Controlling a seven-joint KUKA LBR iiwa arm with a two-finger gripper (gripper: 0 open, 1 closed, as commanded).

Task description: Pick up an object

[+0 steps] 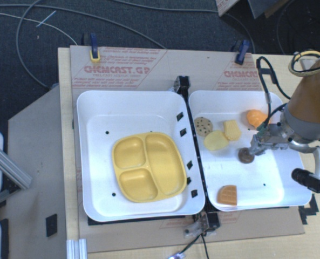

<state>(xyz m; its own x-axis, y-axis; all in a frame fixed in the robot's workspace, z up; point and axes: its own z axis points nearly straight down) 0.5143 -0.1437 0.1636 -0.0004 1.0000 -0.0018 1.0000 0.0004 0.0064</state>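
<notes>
My tool (255,147), its grip state impossible to tell, hovers beside the small brown round object (246,156) at its seven o'clock in the right white bin (267,196); I should centre over it before closing.

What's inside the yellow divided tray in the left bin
Nothing visible: the yellow tray shows three bare compartments. The bin floor beneath it is covered.

two white bins (89,161) on a tan surface (122,63) printed with red letters. the tray (148,167) is pale yellow; the cookie (203,125) is brown with dark specks. an orange ball (255,117), a yellow disc (216,141) and block (232,130) — plus an orange-tan wedge (227,195).
</notes>
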